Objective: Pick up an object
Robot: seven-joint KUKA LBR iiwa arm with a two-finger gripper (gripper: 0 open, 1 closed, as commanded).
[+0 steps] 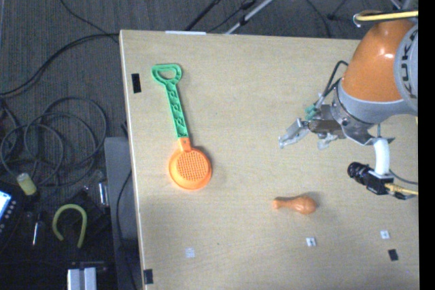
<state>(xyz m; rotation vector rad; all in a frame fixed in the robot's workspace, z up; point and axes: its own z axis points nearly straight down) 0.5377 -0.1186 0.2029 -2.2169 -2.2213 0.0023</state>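
Tool (293, 138) near counter's (258, 78) right edge, finger state unclear | orange drumstick (296, 204) near front edge | risk: rounded toy rolls aside.

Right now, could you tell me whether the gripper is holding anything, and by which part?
Nothing is held. The gripper hangs over bare bench, apart from the orange toy and the green-handled strainer.
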